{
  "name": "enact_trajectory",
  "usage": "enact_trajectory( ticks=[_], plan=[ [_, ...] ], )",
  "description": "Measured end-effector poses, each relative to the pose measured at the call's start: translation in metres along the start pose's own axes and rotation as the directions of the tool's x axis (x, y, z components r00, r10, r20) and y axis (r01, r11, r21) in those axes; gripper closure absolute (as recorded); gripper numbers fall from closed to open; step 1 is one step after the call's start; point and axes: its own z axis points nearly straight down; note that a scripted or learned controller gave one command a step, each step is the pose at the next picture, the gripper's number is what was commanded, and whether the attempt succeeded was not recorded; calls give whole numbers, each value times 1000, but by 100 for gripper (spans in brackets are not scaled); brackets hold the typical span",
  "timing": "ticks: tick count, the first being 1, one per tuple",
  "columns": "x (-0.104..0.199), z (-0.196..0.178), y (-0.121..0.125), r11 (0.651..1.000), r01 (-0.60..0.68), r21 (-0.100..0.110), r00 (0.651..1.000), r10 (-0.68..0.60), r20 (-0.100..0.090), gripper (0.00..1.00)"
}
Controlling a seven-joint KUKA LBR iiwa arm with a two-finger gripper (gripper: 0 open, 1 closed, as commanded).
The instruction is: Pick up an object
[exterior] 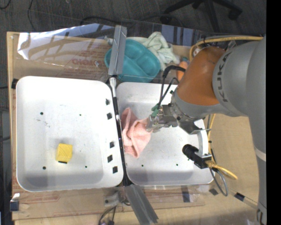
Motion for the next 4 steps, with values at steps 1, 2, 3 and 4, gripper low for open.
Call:
enact_trajectory(
  ticks=[1, 2, 3, 4],
  plan=[
    [-19, -148, -21, 992, 125, -12, 992, -125, 5, 0],
    [-6, 35, -12, 856, 517, -5, 856, -517, 4, 0],
    [-34, 91, 83, 794, 607, -14, 794, -607, 13, 0],
    [-34, 91, 118, 861, 508, -13, 861, -508, 12, 0]
  ],
)
